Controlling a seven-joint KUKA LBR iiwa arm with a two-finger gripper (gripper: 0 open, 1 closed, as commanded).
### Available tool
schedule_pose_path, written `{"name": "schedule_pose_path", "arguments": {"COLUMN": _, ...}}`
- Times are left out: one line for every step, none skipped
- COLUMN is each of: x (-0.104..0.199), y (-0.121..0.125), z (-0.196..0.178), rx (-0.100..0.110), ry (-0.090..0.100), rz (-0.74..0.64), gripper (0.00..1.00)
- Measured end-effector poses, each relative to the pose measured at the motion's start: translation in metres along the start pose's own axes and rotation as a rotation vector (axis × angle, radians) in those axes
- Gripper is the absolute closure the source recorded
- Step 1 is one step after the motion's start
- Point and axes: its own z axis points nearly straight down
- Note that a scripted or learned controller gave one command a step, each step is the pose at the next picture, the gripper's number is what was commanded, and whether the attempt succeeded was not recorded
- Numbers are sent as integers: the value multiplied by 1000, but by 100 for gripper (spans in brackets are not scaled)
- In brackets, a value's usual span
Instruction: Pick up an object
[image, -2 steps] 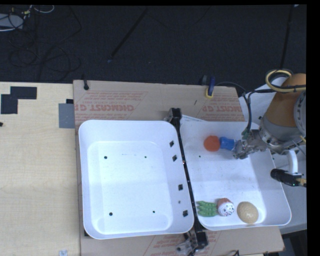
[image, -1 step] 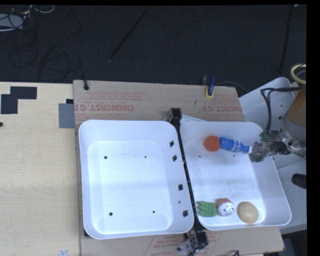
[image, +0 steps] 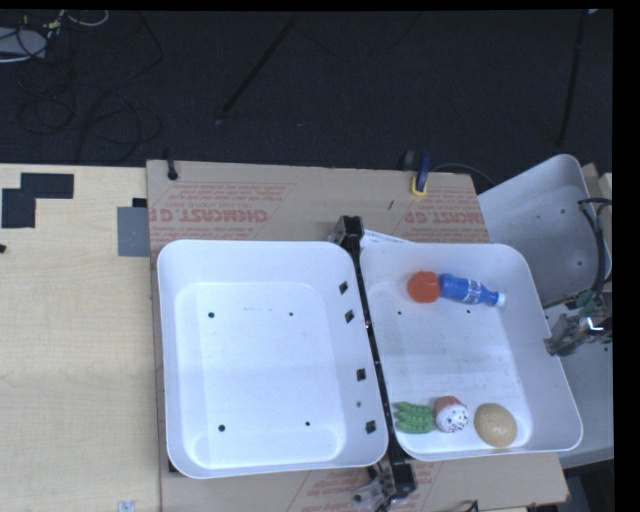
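Observation:
The right bin (image: 520, 270) holds several small objects. An orange ball (image: 423, 287) lies at its back, touching the end of a blue bottle (image: 468, 290) with a white tip. Along the front wall sit a green toy (image: 412, 417), a white and red ball (image: 451, 414) and a tan egg-shaped object (image: 495, 424). My gripper (image: 572, 337) is outside the bin, just past its right rim, low and small at the view's right edge. Nothing is seen in it.
The left bin (image: 180, 300) stands beside the right one, joined by a black divider with clips (image: 362, 330). Both rest on a cardboard sheet (image: 260, 205) on the wooden bench. A pale grey panel (image: 540, 215) rises behind the right bin.

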Motion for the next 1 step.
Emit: {"name": "schedule_pose_path", "arguments": {"x": 0, "y": 4, "z": -22, "rx": -2, "ry": -1, "rz": -4, "gripper": 100}}
